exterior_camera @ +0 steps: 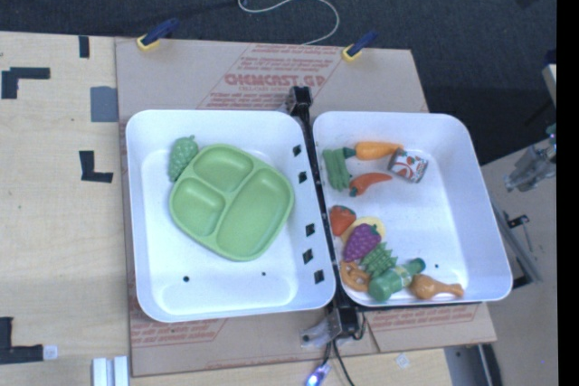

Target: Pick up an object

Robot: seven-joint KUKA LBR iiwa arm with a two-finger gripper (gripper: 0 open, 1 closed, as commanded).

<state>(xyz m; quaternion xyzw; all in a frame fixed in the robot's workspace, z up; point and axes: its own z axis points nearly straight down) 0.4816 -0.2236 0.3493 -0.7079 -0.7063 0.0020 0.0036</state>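
The right bin point(470, 194) holds several toy foods along its left and front sides: an orange carrot point(375, 149), a green pod point(336, 167), a small red-and-white can point(407, 164), a red-orange pepper point(369, 183), a red fruit point(341, 219), purple grapes point(360, 241), a leafy green piece point(378, 259), a green bottle shape point(391, 283) and a tan gourd point(434, 288). In the left bin point(145, 221) lie a green divided plate point(231, 202) and a bumpy green toy point(183, 156). A grey gripper point(530, 165) sits outside the right bin's right rim, away from all objects.
The bins stand on a cardboard sheet point(271, 77) held by blue and yellow clamps point(158, 32) at the back. A white cable point(289, 9) loops behind. A black divider strip point(312, 194) runs between the bins. Bench hardware point(520, 235) sits to the right.
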